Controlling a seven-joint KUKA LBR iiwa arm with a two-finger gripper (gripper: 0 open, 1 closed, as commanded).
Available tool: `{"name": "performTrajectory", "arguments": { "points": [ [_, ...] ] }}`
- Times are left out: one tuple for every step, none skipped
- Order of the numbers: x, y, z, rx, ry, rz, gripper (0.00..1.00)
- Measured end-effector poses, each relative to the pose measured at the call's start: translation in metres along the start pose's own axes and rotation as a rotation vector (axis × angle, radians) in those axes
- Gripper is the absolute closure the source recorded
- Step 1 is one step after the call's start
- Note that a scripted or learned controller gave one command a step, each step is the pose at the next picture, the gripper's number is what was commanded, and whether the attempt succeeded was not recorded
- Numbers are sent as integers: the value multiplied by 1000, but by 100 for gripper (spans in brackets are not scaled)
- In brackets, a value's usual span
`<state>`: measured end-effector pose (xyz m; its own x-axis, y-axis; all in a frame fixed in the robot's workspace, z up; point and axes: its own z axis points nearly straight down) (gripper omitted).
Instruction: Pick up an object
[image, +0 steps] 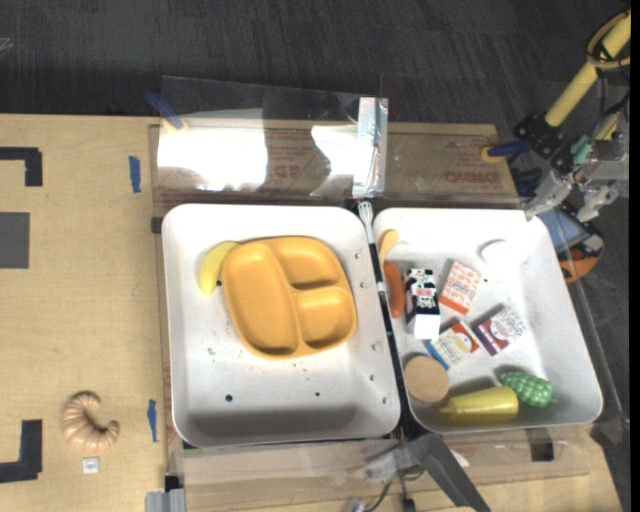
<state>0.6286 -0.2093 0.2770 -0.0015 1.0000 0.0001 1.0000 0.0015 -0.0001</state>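
Cardboard-topped counter (80, 250) carries two bins; the jaws' state cannot be told. A lone item such as the yellow bottle (480, 403) is best approached squarely from above.

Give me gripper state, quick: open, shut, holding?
Gripper: cannot be told; it sits at the far right corner of the right bin, with nothing seen held.

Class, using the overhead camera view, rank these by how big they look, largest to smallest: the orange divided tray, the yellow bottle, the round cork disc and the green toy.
1. orange divided tray, by far the largest
2. yellow bottle
3. and 4. cork disc and green toy look too alike to rank
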Motion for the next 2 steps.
{"name": "performTrajectory", "arguments": {
  "points": [
    [-13, -25, 122, 5, 1, 112, 0],
    [64, 26, 190, -4, 0, 334, 0]
  ]
}}
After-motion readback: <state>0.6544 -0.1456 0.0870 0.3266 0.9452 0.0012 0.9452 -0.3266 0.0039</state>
